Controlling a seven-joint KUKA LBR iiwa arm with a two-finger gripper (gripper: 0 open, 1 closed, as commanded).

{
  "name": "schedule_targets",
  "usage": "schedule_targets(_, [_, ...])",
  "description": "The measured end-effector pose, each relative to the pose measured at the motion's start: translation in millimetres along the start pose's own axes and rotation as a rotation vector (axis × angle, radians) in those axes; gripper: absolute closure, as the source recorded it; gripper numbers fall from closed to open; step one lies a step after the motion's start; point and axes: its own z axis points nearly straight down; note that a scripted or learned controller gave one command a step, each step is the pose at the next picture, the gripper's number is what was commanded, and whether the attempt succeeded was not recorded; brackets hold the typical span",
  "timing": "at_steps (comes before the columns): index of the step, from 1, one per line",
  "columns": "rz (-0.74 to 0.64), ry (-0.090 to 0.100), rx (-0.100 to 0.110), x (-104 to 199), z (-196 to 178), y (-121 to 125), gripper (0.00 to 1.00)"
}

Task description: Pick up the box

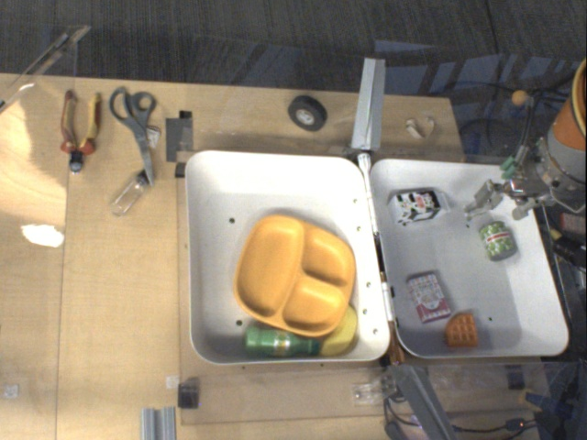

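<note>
Light wooden table [101, 273] over dark carpet [229, 7], two white bins [206, 246], box [428, 297] lower right, gripper [500, 200] spread open, grasping nothing.

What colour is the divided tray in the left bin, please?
Yellow-orange, plain with no pattern; the divided tray shows best in the overhead camera view.

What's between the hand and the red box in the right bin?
In the camera view, a small green can lies between the hand and the red box; otherwise bare bin floor.
</note>
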Motion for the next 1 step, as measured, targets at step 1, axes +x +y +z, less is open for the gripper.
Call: schedule_targets(1, [-0.289,-0.003,-0.01,36.5,112.5,-24.3,0.0])
